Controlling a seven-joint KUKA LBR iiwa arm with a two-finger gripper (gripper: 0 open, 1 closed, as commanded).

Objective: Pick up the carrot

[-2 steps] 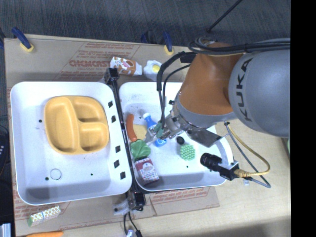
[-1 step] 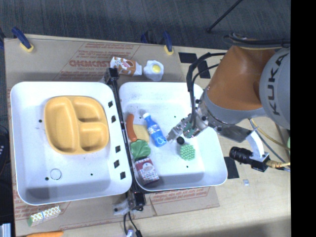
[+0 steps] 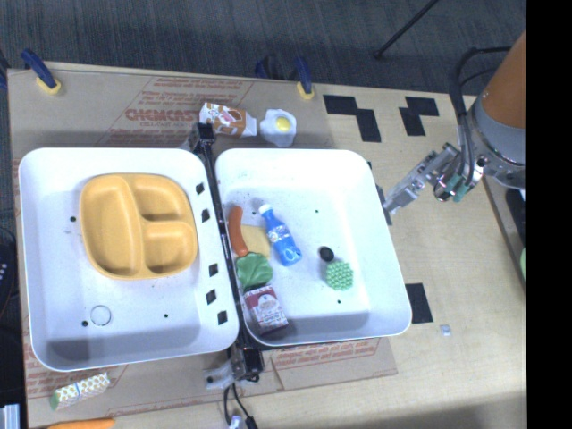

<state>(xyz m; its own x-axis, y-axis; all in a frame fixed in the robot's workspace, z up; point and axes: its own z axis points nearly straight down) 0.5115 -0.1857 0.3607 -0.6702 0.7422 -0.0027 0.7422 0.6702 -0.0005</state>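
The arm (image 3: pixel 500 105) is cut off at the right, with just its orange band and wrist in view. The pincer (image 3: pixel 399 193) is small and blurred — whether its fingers are parted cannot be told. The carrot (image 3: pixel 236 230) lies partly under a yellow piece (image 3: pixel 255 238) and green leaf (image 3: pixel 253 269). At the bottom edge an orange item (image 3: pixel 80 424) is cropped — unidentifiable.

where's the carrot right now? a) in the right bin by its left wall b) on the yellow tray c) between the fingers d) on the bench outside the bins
a: the carrot lies in the right bin against its left wall, beside the blue bottle, while the gripper is outside the bin to the right.
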